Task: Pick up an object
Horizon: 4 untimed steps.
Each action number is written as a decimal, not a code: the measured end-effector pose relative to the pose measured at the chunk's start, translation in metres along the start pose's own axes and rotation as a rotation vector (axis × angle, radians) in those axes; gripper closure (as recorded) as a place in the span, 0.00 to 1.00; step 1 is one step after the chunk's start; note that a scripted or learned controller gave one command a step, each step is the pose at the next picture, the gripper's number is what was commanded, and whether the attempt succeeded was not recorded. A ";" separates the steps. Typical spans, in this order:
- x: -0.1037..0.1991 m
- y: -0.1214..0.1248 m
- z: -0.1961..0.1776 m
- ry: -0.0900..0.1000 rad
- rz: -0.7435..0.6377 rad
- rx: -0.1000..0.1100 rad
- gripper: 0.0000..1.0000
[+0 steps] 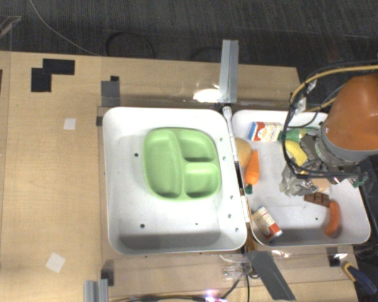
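In the right bin (302, 231) lie several small objects: an orange carrot (252, 168), a tan round item (242, 150), a white and red box (264, 131), a yellow banana-like piece (293, 151), a small can (265, 223), a brown block (317, 199) and a reddish sausage (332, 219). My gripper (296, 184) hangs low over the middle of this bin, just left of the brown block, under the orange wrist band (362, 112). I see nothing held between its fingers.
The left bin (123, 168) holds a green divided plate (180, 162). A metal post (229, 74) stands behind the divider between the bins. Cables (309, 87) loop around the arm's wrist. Bare wooden bench (44, 187) extends to the left.
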<state>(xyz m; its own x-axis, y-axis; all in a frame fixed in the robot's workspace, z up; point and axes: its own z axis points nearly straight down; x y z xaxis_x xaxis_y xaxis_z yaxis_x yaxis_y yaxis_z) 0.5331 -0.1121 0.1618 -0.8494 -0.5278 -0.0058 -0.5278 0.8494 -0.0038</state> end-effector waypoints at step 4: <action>-0.023 -0.070 0.018 -0.002 -0.410 0.000 1.00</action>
<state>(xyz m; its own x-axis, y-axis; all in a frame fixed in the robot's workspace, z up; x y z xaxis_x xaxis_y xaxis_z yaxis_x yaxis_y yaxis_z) 0.5897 -0.1600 0.1439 -0.5685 -0.8226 -0.0062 -0.8226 0.5685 -0.0064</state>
